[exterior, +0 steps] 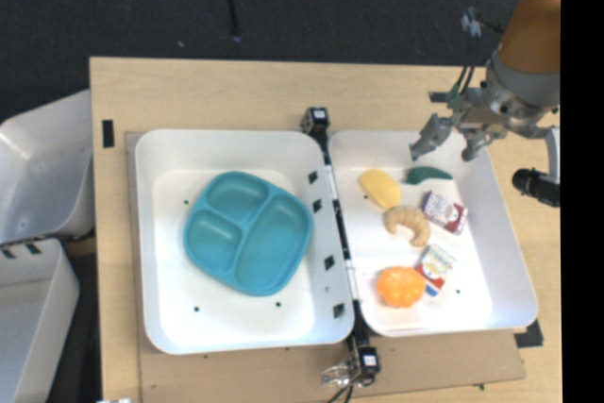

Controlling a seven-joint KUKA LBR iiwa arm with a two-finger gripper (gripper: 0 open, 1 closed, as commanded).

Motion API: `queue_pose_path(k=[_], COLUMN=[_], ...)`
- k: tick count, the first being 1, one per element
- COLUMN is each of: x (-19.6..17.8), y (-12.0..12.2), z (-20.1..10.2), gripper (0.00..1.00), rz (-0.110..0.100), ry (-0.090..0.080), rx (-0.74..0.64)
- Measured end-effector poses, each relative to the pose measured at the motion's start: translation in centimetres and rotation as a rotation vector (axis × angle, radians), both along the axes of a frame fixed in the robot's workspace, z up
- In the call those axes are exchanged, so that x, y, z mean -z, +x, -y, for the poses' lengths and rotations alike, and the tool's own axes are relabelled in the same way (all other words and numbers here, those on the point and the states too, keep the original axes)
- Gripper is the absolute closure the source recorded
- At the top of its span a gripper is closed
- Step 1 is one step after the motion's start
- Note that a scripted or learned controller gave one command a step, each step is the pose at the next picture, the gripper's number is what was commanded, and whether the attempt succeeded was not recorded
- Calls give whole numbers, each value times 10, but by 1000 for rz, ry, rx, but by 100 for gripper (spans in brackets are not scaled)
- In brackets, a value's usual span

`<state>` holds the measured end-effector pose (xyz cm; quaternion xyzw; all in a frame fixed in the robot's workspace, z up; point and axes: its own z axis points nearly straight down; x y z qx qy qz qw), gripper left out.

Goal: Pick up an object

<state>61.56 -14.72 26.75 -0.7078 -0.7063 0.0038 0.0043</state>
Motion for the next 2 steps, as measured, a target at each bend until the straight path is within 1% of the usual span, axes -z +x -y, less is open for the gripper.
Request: queue_pose_path(k=[1,2], x=[-8,55], y=[2,-1], z=[0,2], gripper=[0,0], rz=[13,8], ry=[-1,-2], rx=[-2,-2])
